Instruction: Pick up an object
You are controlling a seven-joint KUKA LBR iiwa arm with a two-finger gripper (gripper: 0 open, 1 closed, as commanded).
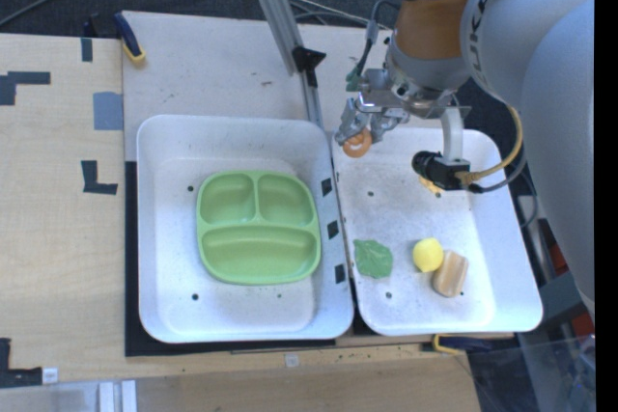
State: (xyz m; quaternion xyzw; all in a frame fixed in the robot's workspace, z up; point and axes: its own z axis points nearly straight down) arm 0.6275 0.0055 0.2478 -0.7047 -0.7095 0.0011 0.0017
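My gripper (358, 132) hangs over the far left corner of the right bin (502, 304), close to the wall shared with the left bin. A small orange ring-like object (356, 146) sits between its fingertips, lifted off the bin floor, and the fingers are shut on it. On the right bin's floor near the front lie a green leafy piece (373, 258), a yellow ball (428, 255) and a tan block (450, 274) that touches the ball.
The left bin (154, 207) holds a green divided plate (258, 227). A slanted metal post (275, 0) rises behind the bins, just left of the gripper. A black cable connector (439, 171) dangles from the wrist over the right bin.
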